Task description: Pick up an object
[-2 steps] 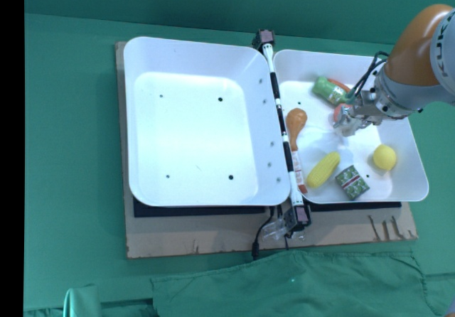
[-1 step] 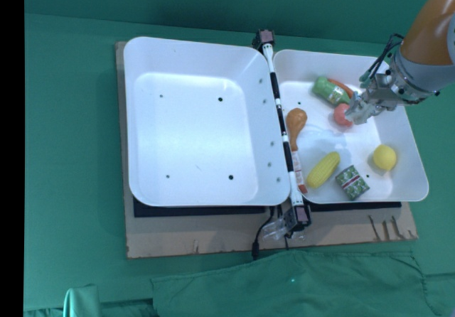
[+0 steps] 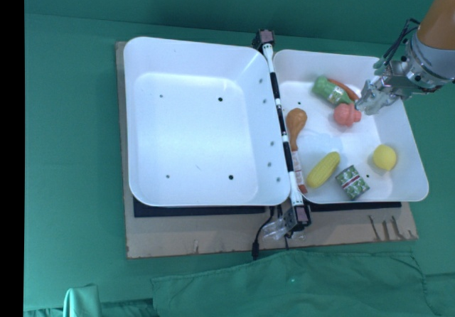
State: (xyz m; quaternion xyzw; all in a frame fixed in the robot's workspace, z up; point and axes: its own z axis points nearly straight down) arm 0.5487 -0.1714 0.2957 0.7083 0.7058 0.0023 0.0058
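Observation:
The right bin [image 3: 398, 191] holds several toy foods. A green bottle-shaped piece [image 3: 328, 91] lies beside an orange carrot [image 3: 346, 89] near the back. A pink-red lumpy toy [image 3: 346, 116] sits just below them. A chicken drumstick [image 3: 294, 122] lies by the bin's left wall. A corn cob [image 3: 323, 169], a small green-and-red can [image 3: 351, 182] and a yellow lemon [image 3: 384, 158] rest along the front. My gripper [image 3: 371, 101] hangs over the bin's right half, just right of the carrot and above the pink toy, with nothing visible between its fingers.
The left bin [image 3: 142, 67] sits beside the right one, with a black-and-white divider bar [image 3: 279, 106] between them. Both bins rest on a cardboard sheet [image 3: 213, 237] over green cloth. The arm's orange band [image 3: 441, 17] enters at the upper right.

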